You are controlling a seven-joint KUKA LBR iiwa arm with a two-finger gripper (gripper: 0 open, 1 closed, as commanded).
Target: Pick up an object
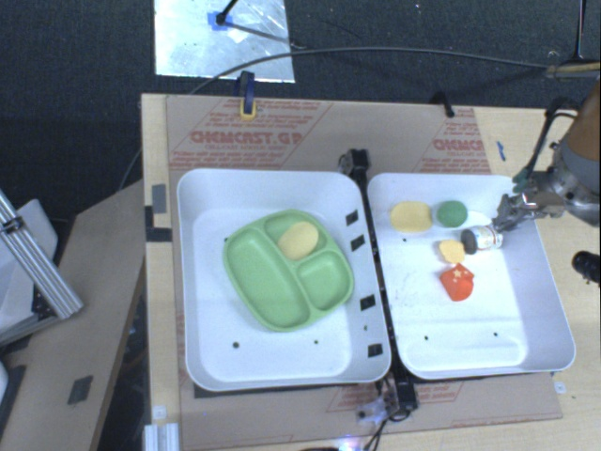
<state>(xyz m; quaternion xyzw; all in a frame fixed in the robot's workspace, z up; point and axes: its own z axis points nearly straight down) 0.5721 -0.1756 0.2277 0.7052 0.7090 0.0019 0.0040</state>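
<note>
1. Camera view, looking down: the gripper [507, 212] hangs over the upper right corner of the right bin [488, 346], at the end of the grey arm [575, 181] that comes in from the right edge. I cannot tell whether it is open or closed, because its tip is too small and cluttered. Nothing can be seen held in it.
2. Closest to it is a small yellow piece [453, 250], lying on the bin floor just left of and slightly below the gripper. They are near each other, but contact cannot be judged.
3. A red piece [457, 283] lies just below the small yellow piece, with a narrow gap between the 2.
4. Higher in the same bin, a green round object [452, 213] and a flat yellow disc [410, 216] lie side by side. The disc is on the left, and the 2 are close together.
5. All 4 loose things sit in the upper half of the right bin.
6. The left bin [202, 346] holds a green divided plate [272, 285] with 3 compartments. A pale yellow lump [299, 241] rests in the upper small compartment.
7. Small black tabs [368, 301] line the wall where the 2 bins meet.
8. Both bins rest on a cardboard sheet [282, 130] with red print. A blue clamp [246, 87] grips its far edge, and beyond that a silver sheet [221, 26] lies on the dark floor.
</note>
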